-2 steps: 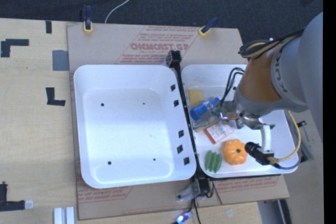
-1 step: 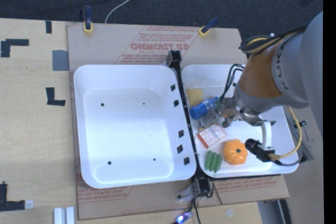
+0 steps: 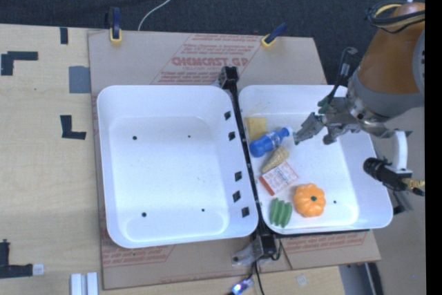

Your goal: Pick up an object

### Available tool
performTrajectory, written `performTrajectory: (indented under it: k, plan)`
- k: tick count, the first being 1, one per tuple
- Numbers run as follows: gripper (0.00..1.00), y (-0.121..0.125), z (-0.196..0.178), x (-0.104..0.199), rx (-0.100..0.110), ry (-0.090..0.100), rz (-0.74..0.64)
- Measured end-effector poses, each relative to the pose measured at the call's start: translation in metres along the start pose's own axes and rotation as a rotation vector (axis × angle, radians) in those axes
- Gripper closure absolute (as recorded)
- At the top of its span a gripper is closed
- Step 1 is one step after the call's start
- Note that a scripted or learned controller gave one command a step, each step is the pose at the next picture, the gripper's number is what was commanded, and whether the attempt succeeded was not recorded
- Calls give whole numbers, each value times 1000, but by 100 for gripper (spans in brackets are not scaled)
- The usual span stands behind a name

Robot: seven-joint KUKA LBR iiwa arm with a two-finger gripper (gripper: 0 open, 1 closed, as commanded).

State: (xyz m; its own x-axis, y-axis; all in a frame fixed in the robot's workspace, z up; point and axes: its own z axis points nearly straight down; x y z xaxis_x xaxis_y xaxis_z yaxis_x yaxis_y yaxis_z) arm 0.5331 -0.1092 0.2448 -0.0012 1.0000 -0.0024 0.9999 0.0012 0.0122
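Nothing is picked up yet. The claw [image 3: 312, 129] hangs over the right bin [image 3: 345, 217], fingers spread with nothing between them, just beside the blue bottle [image 3: 268, 142]. All the objects lie along that bin's left wall: a yellow block [image 3: 256, 126], the bottle, a cone [image 3: 275, 160], a red-and-white packet [image 3: 279, 179], a green piece [image 3: 280, 213] and an orange pumpkin [image 3: 309, 200]. Descent, closing and lift all remain.

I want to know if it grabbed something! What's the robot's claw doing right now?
Gripper: open, holding nothing, above the right bin near the blue bottle.
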Motion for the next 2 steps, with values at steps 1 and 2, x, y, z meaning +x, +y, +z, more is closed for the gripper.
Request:
performTrajectory:
  k: [1, 2]
  plan:
    - [100, -34, -46, 101, 10, 6, -11]
    - [100, 13, -167, 150, -3, 4, -7]
